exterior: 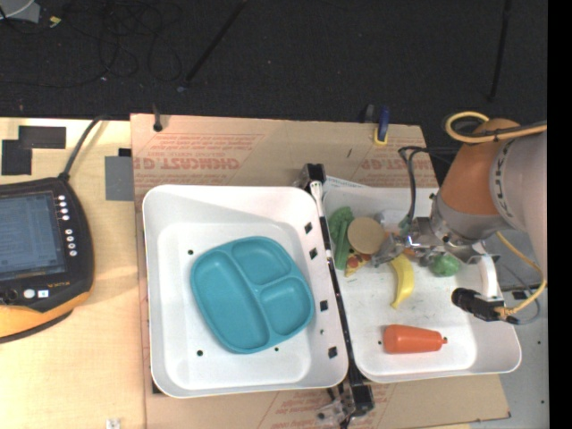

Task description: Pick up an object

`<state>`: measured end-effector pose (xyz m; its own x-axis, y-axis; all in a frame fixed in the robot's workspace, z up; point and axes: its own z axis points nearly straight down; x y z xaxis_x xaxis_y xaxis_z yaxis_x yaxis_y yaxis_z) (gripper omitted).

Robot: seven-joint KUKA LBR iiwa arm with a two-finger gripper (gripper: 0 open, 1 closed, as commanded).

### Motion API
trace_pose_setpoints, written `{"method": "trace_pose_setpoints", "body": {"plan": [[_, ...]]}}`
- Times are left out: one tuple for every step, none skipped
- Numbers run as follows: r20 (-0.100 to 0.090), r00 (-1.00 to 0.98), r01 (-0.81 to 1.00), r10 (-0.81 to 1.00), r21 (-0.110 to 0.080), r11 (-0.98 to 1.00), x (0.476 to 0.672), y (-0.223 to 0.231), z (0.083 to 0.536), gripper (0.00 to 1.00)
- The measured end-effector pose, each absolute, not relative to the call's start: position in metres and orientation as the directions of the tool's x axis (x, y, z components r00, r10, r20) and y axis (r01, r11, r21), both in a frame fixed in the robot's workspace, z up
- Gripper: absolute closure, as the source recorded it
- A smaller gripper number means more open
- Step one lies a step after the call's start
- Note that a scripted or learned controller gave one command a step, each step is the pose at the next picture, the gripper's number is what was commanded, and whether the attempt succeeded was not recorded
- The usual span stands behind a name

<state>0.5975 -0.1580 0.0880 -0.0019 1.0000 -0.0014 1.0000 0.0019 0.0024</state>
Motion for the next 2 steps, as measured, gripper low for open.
{"method": "trace_pose_setpoints", "body": {"plan": [[0.001, -0.002, 1.000, 1.000, -0.004, 0.002, 0.595, -0.158, 0.097, 1.00], [0.004, -0.007, 1.000, 1.000, 0.006, 0.007, 0.571, -0.075, 0.193, 1.00]]}}
